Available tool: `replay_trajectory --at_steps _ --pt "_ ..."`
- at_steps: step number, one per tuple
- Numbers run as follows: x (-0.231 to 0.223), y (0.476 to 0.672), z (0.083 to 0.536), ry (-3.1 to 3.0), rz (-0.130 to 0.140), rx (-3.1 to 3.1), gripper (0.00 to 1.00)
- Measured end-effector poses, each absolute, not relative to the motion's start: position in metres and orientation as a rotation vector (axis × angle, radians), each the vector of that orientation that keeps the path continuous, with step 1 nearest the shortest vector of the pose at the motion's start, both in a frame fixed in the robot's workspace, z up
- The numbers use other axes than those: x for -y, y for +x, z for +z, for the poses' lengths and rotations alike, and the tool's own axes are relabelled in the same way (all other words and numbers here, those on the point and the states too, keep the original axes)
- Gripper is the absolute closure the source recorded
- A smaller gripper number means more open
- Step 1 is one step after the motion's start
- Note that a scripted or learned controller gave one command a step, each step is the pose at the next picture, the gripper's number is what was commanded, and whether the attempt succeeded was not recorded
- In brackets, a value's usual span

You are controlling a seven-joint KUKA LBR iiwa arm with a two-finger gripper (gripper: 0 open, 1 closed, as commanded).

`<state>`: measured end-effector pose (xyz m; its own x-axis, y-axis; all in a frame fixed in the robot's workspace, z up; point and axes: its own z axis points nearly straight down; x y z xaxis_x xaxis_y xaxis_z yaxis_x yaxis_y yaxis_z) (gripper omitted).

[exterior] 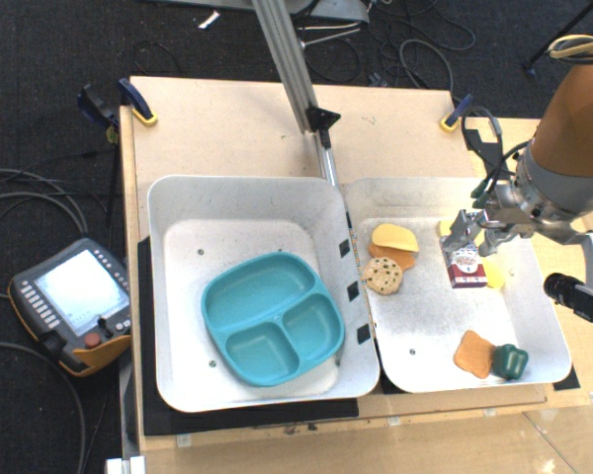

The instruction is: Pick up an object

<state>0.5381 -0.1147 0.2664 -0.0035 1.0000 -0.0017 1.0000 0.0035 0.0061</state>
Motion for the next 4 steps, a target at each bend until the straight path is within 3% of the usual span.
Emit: replay_trajectory --at_steps 1,2,4 --pt "0.072 0.549 0.254 2.215 -0.001 -2.23 1.0" --pt "0.027 0.576 0.25 2.212 0.002 -2.229 1.0" --pt "-0.093 0.603 0.229 2.212 0.001 -2.231 1.0"
